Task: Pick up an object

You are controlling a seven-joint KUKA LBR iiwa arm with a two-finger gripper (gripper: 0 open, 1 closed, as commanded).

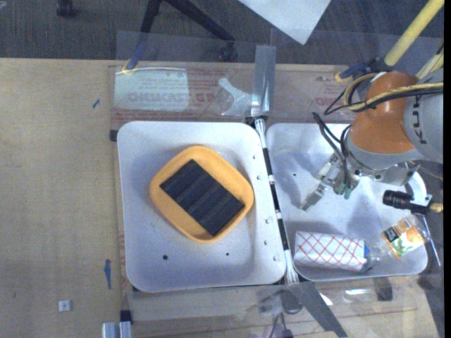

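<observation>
Arm over right bin (pixel 285 146), pincer (pixel 318 192) low above bare floor of the bin.
Pincer fingers: cannot tell whether apart or together; nothing seen between them. Red-and-white checked packet (pixel 330 250) lies flat along the right bin's near wall; small orange-labelled bottle (pixel 403 237) in its near right corner. Left bin (pixel 141 259): 1 yellow dish with dark ribbed insert (pixel 201 192), centred.
</observation>
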